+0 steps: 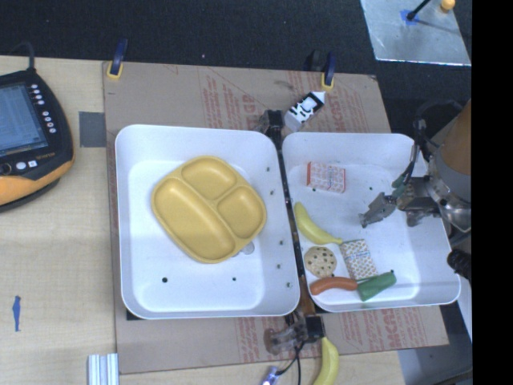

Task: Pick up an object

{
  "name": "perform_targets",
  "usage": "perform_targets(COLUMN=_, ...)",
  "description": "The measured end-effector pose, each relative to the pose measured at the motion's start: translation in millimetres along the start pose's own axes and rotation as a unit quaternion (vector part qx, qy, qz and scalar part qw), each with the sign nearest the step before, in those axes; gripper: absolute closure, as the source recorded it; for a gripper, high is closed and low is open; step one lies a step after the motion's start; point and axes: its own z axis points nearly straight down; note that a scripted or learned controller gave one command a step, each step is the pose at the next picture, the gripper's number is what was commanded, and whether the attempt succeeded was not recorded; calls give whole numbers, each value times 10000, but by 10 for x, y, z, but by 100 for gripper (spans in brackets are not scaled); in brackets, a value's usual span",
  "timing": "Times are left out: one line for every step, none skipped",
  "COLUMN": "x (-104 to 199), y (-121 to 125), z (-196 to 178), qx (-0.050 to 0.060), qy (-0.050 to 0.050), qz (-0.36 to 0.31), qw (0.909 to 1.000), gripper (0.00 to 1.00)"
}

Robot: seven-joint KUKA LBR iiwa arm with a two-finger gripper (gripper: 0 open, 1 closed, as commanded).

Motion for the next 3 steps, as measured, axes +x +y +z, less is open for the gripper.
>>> perform_targets(x=219, y=565, z=953, qx=15, qy=-6, qz=-10, qw=10000, gripper=0)
perform_targets(x=-43, y=1577, z=978, qx=-10, qy=-5, qz=3, qw=10000, gripper=0)
perform_targets(x=224, y=763, z=1035, qx=8, qy=-7, qz=2, qw=10000, gripper=0)
